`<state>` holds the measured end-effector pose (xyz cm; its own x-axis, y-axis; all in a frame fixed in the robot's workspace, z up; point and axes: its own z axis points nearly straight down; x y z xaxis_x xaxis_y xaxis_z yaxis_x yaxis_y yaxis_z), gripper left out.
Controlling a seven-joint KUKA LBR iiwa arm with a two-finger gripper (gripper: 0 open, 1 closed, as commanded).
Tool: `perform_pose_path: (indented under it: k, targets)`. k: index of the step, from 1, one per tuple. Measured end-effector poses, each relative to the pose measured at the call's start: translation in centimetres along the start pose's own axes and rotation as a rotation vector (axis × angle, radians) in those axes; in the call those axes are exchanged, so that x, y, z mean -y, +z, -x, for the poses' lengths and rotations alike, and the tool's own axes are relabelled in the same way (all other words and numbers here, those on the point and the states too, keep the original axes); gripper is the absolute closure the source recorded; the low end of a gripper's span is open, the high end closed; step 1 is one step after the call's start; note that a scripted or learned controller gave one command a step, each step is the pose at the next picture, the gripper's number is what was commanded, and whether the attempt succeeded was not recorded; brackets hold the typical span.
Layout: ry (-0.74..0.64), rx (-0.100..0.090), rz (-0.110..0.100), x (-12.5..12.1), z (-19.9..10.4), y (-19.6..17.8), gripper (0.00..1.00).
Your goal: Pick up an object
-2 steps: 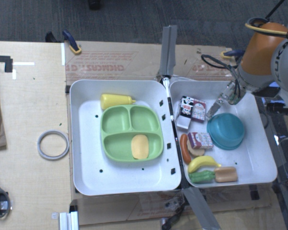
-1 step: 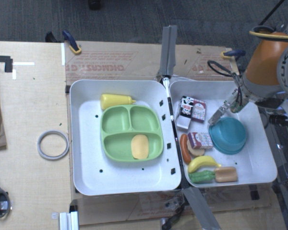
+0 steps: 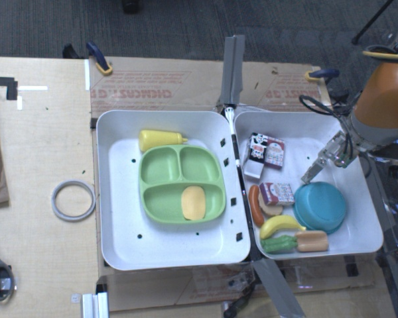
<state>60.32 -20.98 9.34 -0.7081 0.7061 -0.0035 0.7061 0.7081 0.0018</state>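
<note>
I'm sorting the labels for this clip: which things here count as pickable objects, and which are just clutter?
Pickable, in the bins: blue bowl, banana, hot dog, green tray, yellow bottle.

Clutter on the bench: tape ring, scissors, blue clamp.

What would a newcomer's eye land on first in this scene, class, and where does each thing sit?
The green divided plate in the left bin, with a pale yellow piece in its lower compartment. Next, the blue bowl among the crowded toy food in the right bin, with the gripper hanging just above its upper left edge.
</note>
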Motion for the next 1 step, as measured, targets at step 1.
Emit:
perform_pose_path:
  k: [1]
  targets:
    - [-0.164, 0.001, 0.001, -3.33, -0.73, -4.88, 0.0]
